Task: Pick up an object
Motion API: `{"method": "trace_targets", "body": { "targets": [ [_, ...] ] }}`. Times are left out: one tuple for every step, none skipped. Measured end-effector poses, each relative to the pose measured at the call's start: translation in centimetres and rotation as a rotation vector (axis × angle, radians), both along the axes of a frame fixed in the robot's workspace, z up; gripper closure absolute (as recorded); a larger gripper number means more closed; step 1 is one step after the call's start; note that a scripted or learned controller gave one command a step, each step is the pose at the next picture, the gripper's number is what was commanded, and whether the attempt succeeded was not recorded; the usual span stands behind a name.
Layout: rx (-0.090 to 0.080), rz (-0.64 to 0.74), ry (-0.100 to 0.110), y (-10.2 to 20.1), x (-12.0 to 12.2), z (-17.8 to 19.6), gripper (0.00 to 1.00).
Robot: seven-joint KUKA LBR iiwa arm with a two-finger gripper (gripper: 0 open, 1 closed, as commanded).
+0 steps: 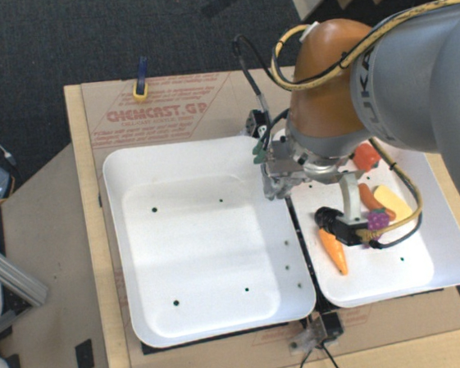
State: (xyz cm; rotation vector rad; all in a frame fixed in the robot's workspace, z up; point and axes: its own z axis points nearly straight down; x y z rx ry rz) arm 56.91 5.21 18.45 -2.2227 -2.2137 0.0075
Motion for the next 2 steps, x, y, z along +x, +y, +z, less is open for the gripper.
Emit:
{"method": "trace_targets", "body": {
  "targets": [
    [-0.001, 0.0, -0.009, -4.1, -4.6, 8.1, 1.0],
    [0.001, 0.008, -0.012, -0.2, -3.1, 11.9, 1.0]
  ]
}}
